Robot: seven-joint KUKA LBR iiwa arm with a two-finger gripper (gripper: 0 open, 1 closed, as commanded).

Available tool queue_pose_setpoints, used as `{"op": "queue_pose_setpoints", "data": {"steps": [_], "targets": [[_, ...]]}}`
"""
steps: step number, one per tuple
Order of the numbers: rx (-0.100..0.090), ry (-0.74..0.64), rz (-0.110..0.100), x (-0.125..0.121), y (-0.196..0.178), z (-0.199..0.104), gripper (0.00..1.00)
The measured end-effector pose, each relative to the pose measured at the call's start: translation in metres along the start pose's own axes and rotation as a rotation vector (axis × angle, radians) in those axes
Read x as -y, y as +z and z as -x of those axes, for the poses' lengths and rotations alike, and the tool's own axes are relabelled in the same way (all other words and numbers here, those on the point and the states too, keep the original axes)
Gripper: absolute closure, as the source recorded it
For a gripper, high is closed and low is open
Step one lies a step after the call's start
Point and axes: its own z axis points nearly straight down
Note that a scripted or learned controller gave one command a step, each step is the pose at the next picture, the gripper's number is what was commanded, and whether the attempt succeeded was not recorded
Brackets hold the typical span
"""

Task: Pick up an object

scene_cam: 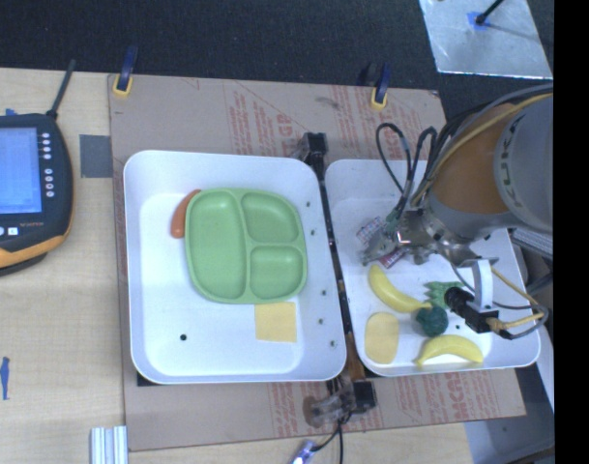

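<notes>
Grey arm (526, 177) with orange band entering from the right, wrist bent down, tool (391, 245) low, pointing left

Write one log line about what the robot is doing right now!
arm: over right bin | claw: low, above upper banana | grip: cannot tell | nearby: broccoli, lower banana | left bin: green tray

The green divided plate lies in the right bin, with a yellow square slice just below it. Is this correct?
Not quite. In the camera view the green divided plate lies in the left bin, not the right one. The yellow square slice does sit just below it.
</notes>
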Motion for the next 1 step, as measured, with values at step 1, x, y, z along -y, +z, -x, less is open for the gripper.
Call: {"op": "queue_pose_setpoints", "data": {"steps": [1], "targets": [[0.0,0.0,0.001,0.0504,0.0006,0.0029,0.0]]}}
